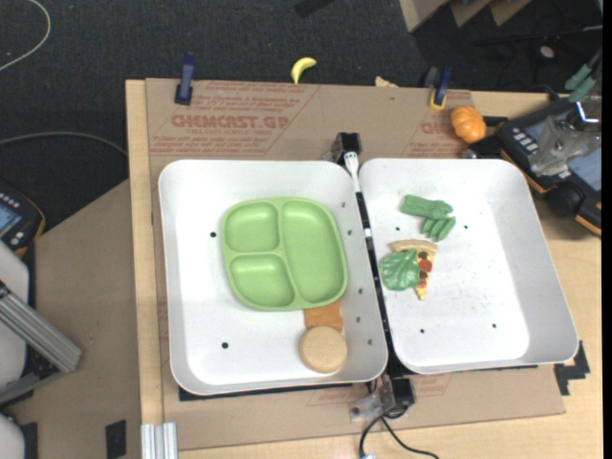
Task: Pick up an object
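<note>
2 white bins sit side by side on a cardboard sheet (239, 122), their inner rims touching. The left bin (186, 285) holds a green tray (284, 253) with 3 compartments, lying flat near the middle. Just below the tray, a round tan cookie (323, 349) rests near the bin's front edge, and a flat orange piece (325, 316) shows between cookie and tray, touching both.

The right bin (497, 256) holds 3 small things, all in its left half. A bunch of green beans (427, 215) lies toward the back. Near it, closer to the front, a pizza slice (421, 256) lies with a green leaf (399, 272) overlapping its left side.

Outside the bins, a small banana (303, 67) lies beyond the sheet's far edge and an orange (468, 122) sits at its back right corner. 2 blue clamps (185, 79) grip the far edge.

The gripper (564, 146) is at the right edge, beyond the right bin's back corner and well apart from everything in the bins. Whether it is released or clenched cannot be told; nothing visible is in its grasp.
</note>
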